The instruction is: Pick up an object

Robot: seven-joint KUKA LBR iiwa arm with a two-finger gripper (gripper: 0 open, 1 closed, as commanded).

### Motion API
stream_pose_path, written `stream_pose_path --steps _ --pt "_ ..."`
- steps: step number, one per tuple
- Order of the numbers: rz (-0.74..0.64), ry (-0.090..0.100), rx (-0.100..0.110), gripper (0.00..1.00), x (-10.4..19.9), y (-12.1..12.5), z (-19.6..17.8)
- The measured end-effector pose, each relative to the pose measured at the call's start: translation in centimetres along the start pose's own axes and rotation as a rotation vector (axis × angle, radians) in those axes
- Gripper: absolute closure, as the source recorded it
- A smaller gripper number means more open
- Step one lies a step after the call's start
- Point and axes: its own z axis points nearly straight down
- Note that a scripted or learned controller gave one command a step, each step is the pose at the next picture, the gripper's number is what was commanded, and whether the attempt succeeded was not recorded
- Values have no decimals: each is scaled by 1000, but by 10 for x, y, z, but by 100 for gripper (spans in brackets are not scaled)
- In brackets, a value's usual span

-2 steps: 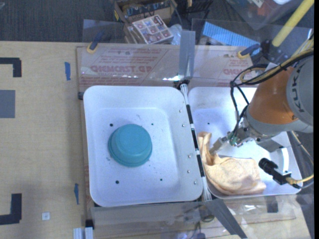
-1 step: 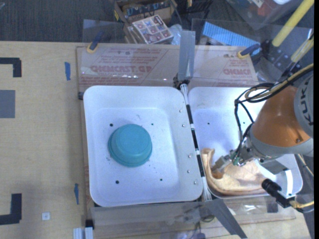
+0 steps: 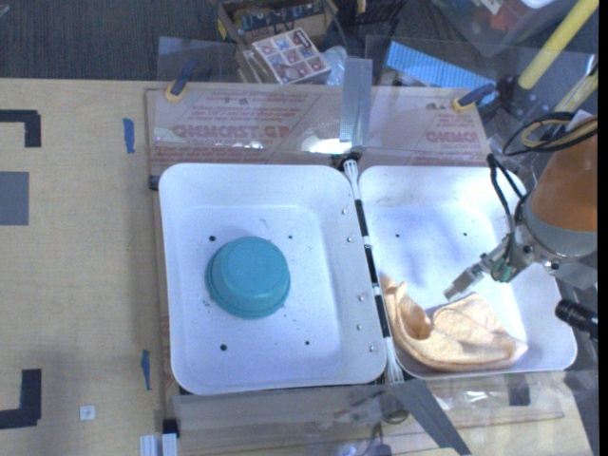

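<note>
A teal bowl (image 3: 249, 275) lies upside down in the middle of the left bin (image 3: 180, 198). A crumpled tan cloth (image 3: 456, 335) lies along the front of the right bin (image 3: 418, 198), reaching its front-left corner. My gripper (image 3: 467, 280) comes in from the right and hangs low over the right bin, just above the upper edge of the cloth. It points down and to the left. I see nothing held in it.
The grey arm with its orange band (image 3: 570, 193) and black cables (image 3: 518, 174) covers the right bin's right side. A metal divider (image 3: 366, 255) separates the bins. Cardboard sheets, clamps and boxes lie behind the bins.
</note>
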Motion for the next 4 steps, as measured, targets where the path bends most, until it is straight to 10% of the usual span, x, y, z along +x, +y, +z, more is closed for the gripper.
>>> stream_pose_path --steps 1,2,3,4 --pt "8 -8 -8 0 26 -11 52" --pt "350 -5 -9 0 4 3 53" --pt "364 -8 -10 0 24 53 52" --pt "201 -8 -8 0 -34 -63 53"
